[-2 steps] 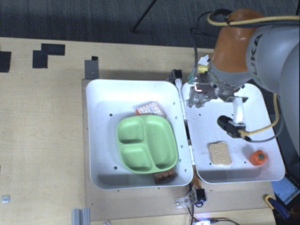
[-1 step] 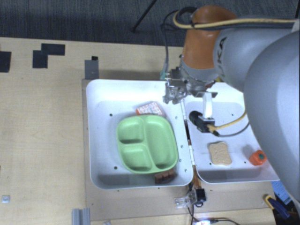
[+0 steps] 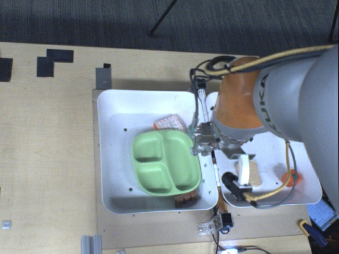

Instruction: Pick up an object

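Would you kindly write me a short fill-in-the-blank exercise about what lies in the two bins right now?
1. The green divided plate lies in the ____ bin.
2. The plate has ____ compartments.
3. A patterned red-and-white packet peeks out at the plate's ____ edge.
4. The band above the arm's wrist is ____.

Missing words: left; three; far; orange

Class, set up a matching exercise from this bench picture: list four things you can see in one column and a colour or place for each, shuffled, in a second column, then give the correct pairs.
Column 1
1. divided plate
2. band above the wrist
3. patterned packet
4. dark brown item

Column 2
A. orange
B. at the plate's near edge, in the left bin
C. light green
D. tucked behind the plate's far edge

Pairs: 1-C, 2-A, 3-D, 4-B
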Robot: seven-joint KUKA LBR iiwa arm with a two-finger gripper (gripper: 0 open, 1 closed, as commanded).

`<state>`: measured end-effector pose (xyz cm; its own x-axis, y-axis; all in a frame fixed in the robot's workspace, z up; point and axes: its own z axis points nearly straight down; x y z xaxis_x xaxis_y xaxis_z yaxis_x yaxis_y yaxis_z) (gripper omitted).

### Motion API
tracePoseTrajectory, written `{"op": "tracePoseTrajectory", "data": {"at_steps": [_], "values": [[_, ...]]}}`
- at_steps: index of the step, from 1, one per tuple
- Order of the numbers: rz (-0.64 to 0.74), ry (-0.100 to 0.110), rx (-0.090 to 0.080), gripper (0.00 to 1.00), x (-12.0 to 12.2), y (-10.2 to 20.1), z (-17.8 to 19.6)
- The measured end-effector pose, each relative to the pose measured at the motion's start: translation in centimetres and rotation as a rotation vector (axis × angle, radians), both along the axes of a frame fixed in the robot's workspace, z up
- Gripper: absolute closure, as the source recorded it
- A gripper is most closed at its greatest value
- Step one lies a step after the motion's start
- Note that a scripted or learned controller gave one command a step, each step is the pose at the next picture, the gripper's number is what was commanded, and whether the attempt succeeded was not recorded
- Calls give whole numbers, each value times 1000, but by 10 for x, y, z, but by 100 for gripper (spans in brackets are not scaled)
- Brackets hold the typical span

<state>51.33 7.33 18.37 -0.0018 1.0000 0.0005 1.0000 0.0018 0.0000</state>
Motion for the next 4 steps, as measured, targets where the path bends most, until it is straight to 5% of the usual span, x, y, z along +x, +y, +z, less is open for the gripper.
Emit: {"op": "tracePoseTrajectory", "data": {"at_steps": [1, 2, 3, 4], "values": [[0, -1, -1, 100, 5, -79, 1], [0, -1, -1, 100, -26, -148, 1], [0, -2, 0, 0, -26, -147, 1], [-1, -10, -2, 0, -6, -162, -96]]}}
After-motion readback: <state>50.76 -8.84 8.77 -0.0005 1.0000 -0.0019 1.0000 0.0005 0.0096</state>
